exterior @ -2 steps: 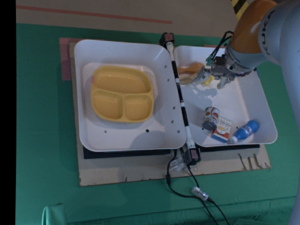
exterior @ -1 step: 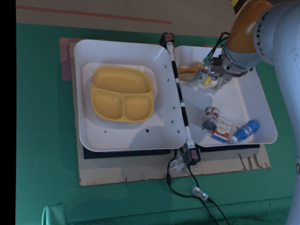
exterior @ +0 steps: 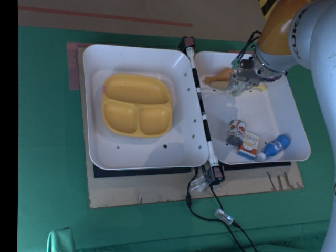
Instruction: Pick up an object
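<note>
In the right bin [exterior: 286,114], a tan toy drumstick [exterior: 217,78] lies at the far left corner. A yellow banana-like piece [exterior: 259,87] pokes out just right of it. My gripper [exterior: 237,86] hangs low over the far part of this bin, right beside the drumstick's thick end and partly covering the yellow piece. Nearer the front lie a small red-and-white can [exterior: 236,132], a flat printed box [exterior: 249,145] and a blue bottle [exterior: 274,147] with a white cap. I see nothing lifted off the bin floor.
The left bin [exterior: 92,140] holds a yellow divided plate [exterior: 136,105]. A black-and-white bar [exterior: 202,112] runs between the bins. Cables [exterior: 220,214] trail over the green mat in front. The arm [exterior: 304,25] comes in from the upper right.
</note>
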Robot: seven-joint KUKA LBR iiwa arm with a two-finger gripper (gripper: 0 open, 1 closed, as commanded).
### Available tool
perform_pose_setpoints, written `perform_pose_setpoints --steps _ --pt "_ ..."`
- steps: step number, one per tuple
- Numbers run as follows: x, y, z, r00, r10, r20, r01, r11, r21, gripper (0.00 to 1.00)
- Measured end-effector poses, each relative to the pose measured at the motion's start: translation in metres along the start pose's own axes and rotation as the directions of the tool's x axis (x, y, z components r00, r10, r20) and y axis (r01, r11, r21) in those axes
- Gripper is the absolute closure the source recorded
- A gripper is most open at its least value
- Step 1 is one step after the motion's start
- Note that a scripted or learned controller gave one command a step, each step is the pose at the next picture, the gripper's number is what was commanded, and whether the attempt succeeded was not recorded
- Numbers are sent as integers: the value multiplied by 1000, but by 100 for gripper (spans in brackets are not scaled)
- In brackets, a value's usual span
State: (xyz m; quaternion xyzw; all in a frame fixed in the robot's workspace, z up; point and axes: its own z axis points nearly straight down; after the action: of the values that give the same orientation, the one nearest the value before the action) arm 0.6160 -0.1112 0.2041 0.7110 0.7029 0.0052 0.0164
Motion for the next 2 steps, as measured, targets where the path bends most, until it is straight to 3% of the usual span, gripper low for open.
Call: perform_pose_setpoints --steps 1,2 --pt "0 0 0 1000 0 0 0 1000 0 0" --pt "7 34 18 1000 -5 -8 5 1000 16 0"
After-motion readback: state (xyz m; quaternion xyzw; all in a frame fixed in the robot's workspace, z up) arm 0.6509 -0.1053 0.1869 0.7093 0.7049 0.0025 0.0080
